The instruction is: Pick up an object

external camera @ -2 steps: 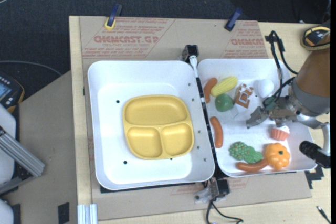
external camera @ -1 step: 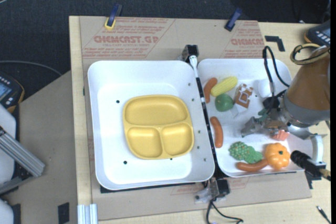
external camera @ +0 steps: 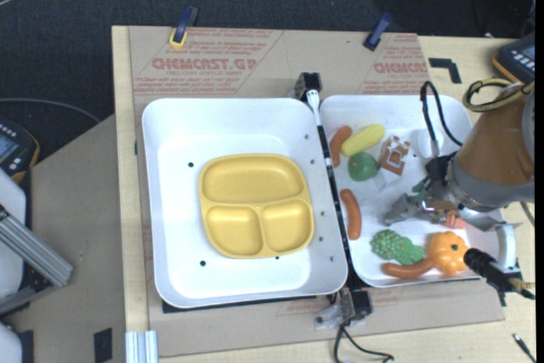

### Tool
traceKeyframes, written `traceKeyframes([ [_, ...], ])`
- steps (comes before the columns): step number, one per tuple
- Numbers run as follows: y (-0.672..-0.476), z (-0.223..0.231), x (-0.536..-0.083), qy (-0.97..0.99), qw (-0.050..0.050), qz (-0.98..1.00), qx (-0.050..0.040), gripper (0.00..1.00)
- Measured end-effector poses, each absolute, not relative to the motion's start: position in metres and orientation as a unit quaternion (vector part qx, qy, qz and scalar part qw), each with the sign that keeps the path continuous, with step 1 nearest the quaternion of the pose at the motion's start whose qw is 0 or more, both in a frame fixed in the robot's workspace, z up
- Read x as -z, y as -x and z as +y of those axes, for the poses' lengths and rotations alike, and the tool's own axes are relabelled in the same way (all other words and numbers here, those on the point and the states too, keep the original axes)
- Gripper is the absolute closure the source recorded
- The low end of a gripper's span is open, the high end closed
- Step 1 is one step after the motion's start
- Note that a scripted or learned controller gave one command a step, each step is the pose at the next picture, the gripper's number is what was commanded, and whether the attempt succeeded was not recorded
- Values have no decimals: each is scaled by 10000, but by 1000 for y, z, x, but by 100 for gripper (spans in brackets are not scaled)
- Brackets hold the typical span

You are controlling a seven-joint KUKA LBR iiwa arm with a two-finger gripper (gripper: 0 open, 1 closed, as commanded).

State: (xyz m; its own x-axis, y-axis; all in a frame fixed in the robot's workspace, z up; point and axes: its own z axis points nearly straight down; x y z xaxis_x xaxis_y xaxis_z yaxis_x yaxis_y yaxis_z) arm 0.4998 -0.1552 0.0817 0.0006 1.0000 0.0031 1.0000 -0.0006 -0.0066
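Note:
The right bin holds several toy foods. An orange sausage, a yellow corn cob and a green ball lie near its far left. A small brown-and-white piece sits beside them. Another sausage lies by the left wall. At the front are a green leafy piece, an orange fruit and a long sausage. My gripper hangs low in the middle of this bin, just above the leafy piece and left of the orange fruit, with nothing seen held.
The left bin carries a yellow three-part plate. The grey and orange arm covers the right bin's right side. Cables loop over the bin's far part. Clamps sit between the bins at front and back.

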Motion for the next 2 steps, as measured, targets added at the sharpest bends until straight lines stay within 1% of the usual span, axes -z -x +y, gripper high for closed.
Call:
traceKeyframes([
  [1, -501, -155, -91, 7073, 29, -7069, -11, 100],
  [2, -502, -154, -130, 7066, -11, -7076, -1, 100],
])
